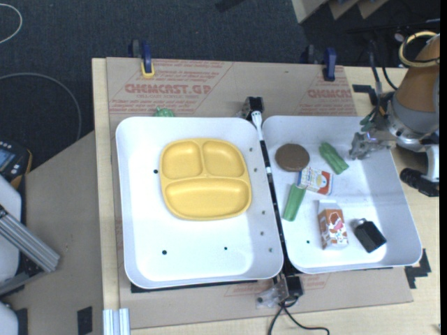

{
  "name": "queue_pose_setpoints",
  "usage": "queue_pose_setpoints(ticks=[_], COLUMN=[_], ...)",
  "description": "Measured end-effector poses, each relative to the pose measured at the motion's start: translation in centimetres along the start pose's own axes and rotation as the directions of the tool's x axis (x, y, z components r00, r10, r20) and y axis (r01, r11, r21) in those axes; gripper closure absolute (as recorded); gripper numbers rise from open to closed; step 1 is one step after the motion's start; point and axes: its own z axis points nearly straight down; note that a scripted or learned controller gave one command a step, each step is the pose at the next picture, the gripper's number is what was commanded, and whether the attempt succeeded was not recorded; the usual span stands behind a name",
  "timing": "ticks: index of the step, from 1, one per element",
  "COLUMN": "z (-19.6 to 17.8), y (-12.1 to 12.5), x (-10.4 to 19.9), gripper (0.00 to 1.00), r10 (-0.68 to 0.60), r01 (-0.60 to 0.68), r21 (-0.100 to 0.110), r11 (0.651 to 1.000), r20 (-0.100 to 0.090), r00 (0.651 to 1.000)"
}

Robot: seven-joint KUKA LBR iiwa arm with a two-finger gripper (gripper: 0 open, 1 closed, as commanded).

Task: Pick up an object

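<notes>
Nearest the camera in the right bin (391,253), a black block (369,234) and a red-and-white packet (332,228) are seen lying side by side, with nothing between them.

A step further back, a green cylinder (294,202) is laid with its long axis running near-to-far and slightly tilted, its far end just under a small white-and-red carton (315,180). Beyond those, a brown round disc (292,157) sits near the bin's left wall, and a second, shorter green stick (333,157) lies on a diagonal.

And there the gripper (362,145) is found, at the far right of the bin, just beside that short green stick's upper end. The stick lies to the gripper's left in this view, its long axis slanting from far-left down to near-right. Nothing is seen between the fingers; whether they are spread or closed cannot be told from this angle.

The short green stick is judged the likeliest target, being by far the closest of the 6 objects. A small shift leftward and a wrist turn across that diagonal would seem to be called for.

The left bin (140,208) carries a yellow divided plate (205,179), well apart from the arm.
</notes>
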Motion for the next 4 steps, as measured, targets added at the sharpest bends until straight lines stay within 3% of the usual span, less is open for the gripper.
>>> queue_pose_setpoints(ticks=[1,3,4], z=[-21.8,-42.1,-33.1], y=[-2.6,-13.9,-15.2], x=[6.9,2.3,2.2], gripper=[1.00,1.00,1.00], r10=[-0.003,0.009,0.006], r01=[0.003,-0.009,-0.005], r21=[-0.012,-0.007,0.015], r11=[1.000,1.000,1.000], r20=[0.000,0.004,-0.005], r00=[1.000,1.000,1.000])
